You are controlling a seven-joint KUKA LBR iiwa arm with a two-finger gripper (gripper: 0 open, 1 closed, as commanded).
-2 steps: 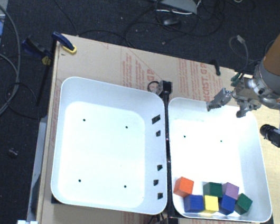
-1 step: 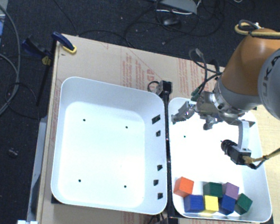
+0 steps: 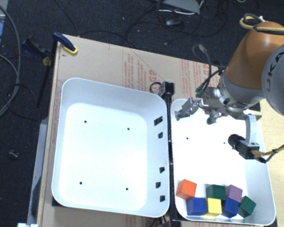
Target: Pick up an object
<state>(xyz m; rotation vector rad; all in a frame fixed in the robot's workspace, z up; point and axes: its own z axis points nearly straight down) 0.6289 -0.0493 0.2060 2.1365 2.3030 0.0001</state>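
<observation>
Several small blocks lie bunched at the near end of the right bin (image 3: 261, 175): an orange one (image 3: 187, 188), a blue one (image 3: 197, 206), a yellow one (image 3: 214, 206), a dark green one (image 3: 217, 192), a purple one (image 3: 234, 192) and another green one (image 3: 247, 205). My gripper (image 3: 196, 116) hangs over the far left part of that bin, well away from the blocks. Its two fingers (image 3: 186, 108) stand apart, open, with nothing between them.
The left bin (image 3: 64, 123) sits beside the right one, with a black divider strip (image 3: 167, 142) between them. A small black part (image 3: 240, 145) on the arm's cable hangs over the right bin. Clamps and cables lie beyond the bench's far left corner.
</observation>
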